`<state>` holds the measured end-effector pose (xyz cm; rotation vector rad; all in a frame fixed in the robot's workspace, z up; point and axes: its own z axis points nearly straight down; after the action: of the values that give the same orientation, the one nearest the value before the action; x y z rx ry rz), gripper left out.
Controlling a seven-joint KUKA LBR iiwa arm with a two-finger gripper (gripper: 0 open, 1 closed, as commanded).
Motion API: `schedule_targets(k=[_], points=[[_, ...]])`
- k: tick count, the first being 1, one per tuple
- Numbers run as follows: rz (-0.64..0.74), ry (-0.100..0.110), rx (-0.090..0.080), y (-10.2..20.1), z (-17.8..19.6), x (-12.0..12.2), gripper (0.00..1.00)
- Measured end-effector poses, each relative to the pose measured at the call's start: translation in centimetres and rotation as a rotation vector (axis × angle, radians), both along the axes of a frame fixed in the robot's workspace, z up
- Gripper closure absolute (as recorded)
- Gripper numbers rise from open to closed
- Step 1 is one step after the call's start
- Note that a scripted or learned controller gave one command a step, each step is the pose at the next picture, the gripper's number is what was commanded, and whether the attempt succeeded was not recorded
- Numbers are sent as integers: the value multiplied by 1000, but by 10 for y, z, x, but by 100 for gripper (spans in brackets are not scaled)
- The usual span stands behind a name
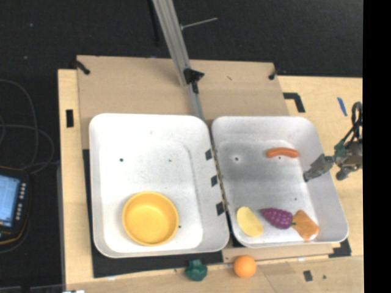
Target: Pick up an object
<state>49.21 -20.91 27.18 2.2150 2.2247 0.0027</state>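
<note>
Approach step: end effector [330, 165] at right bin [269, 127] right rim, grip state unclear. Nothing lifted. Next: swing in, descend over sausage [282, 153] or grapes [276, 217].

A robotics lab: white bins [201, 163] on a taped bench [177, 84], cables, toy food.

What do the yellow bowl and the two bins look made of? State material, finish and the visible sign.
Yellow bowl: likely plastic, smooth, evenly coloured with a soft sheen. Left bin and right bin: probably moulded plastic or coated metal, white with rounded corners; greyish scuffing suggests wear.
</note>
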Motion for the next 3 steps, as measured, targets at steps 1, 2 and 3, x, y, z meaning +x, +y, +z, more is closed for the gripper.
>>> schedule_targets(k=[1, 2, 3], points=[[-1, 0, 0, 0, 0, 0, 0], [-4, 7, 0, 2, -62, 2, 0], [-5, 6, 0, 6, -106, 1, 0]])
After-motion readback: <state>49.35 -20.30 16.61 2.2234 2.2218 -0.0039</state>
